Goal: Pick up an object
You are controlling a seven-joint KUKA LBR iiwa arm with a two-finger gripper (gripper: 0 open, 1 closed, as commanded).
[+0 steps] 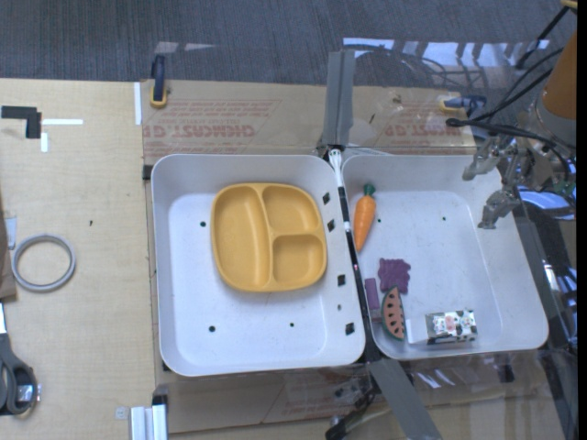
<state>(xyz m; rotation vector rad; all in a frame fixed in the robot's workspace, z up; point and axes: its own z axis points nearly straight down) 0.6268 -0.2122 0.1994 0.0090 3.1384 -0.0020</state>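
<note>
— White plastic bins are sitting side by side on the bench, and we are looking down on both of them. What are we finding in the left bin (183, 337)?

— We are seeing a yellow divided plate (269, 236) lying flat near its middle, with nothing on it.

— And the right bin (495, 273)?

— That is where the pickable things are lying. An orange toy carrot (364, 220) is leaning against the left wall, tip downward. Below it we are seeing a purple piece (393, 273), then a watermelon slice (393, 313) near the lower left corner, and a small printed box (451, 325) just beside it along the front edge.

— Where is the gripper (495, 191)?

— We are seeing it at the right bin's upper right edge, well apart from every object. Whether its fingers are apart or together, we cannot tell; the metal parts are blurring into the cables there.

— So nothing is being held?

— Nothing is showing between the fingers. We are judging the pick as not yet begun. The box, standing clear of the walls, is looking like the easiest target; the carrot, pressed to the wall, is leaving little room for a finger.
</note>
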